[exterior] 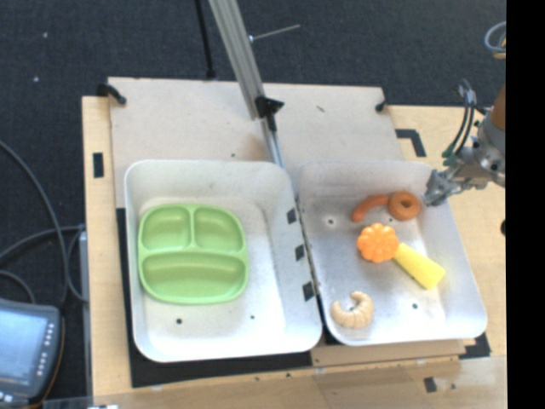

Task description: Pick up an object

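Gripper: you will find the gripper (436,187) at the 3 o'clock edge of the view, over the upper right rim of the right bin (467,273). You cannot tell from here how far the claw is spread, and nothing shows between its tips.
Arm: grey wrist with cables, coming in from 3 o'clock, just above the gripper.
Doughnut: a small brown doughnut (404,204) lies in the right bin at about 1 o'clock of the bin's middle, just beside the gripper, toward 9 o'clock of it.
Sausage: an orange-red sausage (369,206) touches the doughnut on its 9 o'clock side.
Orange piece: an orange ridged piece (377,243) sits near the bin's middle, at 6 o'clock of the sausage.
Yellow piece: a yellow block (420,267) lies tilted, touching the orange piece at its 4 o'clock.
Croissant: a pale curled croissant (353,310) rests at 7 o'clock of the bin, apart from the rest.
Left bin: the left bin (281,313) holds a green divided tray (192,254) with three compartments.
Writing: you can read no brand, label or lettering on any item; a screen (25,348) at 8 o'clock of the view is too blurred to read.
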You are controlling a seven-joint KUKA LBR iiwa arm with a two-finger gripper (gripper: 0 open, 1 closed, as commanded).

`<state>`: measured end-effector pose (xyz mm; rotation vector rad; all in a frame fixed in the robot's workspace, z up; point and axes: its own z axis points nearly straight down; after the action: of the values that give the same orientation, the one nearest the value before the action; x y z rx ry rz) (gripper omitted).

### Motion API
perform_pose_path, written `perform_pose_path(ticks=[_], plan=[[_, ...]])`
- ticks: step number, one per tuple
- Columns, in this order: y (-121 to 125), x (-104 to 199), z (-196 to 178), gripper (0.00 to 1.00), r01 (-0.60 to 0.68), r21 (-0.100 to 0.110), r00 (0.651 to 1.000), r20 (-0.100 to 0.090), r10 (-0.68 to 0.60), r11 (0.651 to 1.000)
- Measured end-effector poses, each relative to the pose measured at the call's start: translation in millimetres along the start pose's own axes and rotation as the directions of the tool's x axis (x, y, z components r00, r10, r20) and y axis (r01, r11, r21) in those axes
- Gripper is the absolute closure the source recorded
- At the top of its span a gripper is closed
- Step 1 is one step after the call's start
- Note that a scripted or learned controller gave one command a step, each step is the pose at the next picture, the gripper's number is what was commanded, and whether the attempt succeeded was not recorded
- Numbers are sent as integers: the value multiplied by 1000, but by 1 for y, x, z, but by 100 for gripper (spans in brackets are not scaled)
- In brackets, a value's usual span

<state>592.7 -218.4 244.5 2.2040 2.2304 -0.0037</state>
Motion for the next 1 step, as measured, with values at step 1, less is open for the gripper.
perform_pose_path(ticks=[1], plan=[[-45, 18, -1, 100, -15, 3, 1000, -3, 15, 1000]])
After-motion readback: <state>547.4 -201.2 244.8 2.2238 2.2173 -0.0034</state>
